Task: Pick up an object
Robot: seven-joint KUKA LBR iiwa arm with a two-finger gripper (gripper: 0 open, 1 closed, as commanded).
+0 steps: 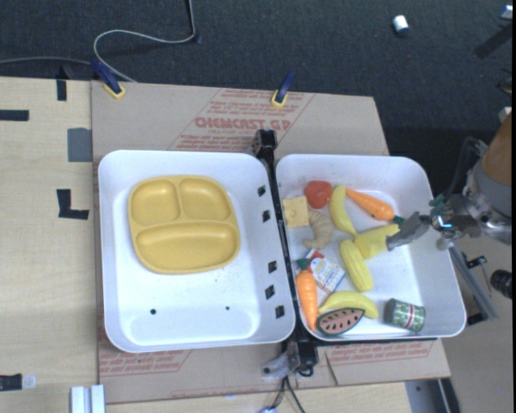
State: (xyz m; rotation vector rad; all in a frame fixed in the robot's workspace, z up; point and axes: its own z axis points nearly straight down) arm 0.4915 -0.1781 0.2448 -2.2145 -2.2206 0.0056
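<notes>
The right bin point(430, 269) holds several toy foods: a red tomato point(318, 193), an orange carrot point(370, 203), a banana point(340, 214), a corn cob point(356, 266), a second carrot point(306, 296), a watermelon slice point(337, 321) and a green can point(404, 315). My gripper point(402, 232) reaches in over the bin's right wall. Its tip is low, right against a short yellow piece point(372, 243) in the middle of the bin. Whether that piece is gripped is unclear from this angle.
The left bin point(120, 317) carries a yellow divided plate point(185, 224). A pale cheese block point(295, 212) and a small packet point(328, 274) lie by the divider between the bins. Cables and clips sit on the cardboard behind the bins.
</notes>
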